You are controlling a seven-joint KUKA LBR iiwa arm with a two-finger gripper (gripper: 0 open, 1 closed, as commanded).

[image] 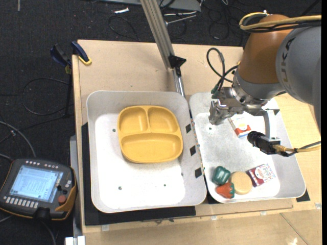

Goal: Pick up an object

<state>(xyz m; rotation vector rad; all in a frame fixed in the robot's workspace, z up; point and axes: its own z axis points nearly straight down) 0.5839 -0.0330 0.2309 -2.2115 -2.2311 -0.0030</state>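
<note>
My gripper (218, 112) hangs over the upper left part of the right bin (214, 147), below the grey arm with its orange band. Nothing shows between its fingers. A small red and white packet (241, 129) lies just right of the gripper. At the bin's near end sit a green pepper-like toy (221, 175), a red piece (225, 190), a round tan piece (241, 182) and a red and white packet (262, 174).
The left bin (102, 152) holds a yellow divided plate (150, 133). A metal pole (159, 29) slants down to the bins' shared back edge. A teach pendant (36, 185) lies on the floor at left.
</note>
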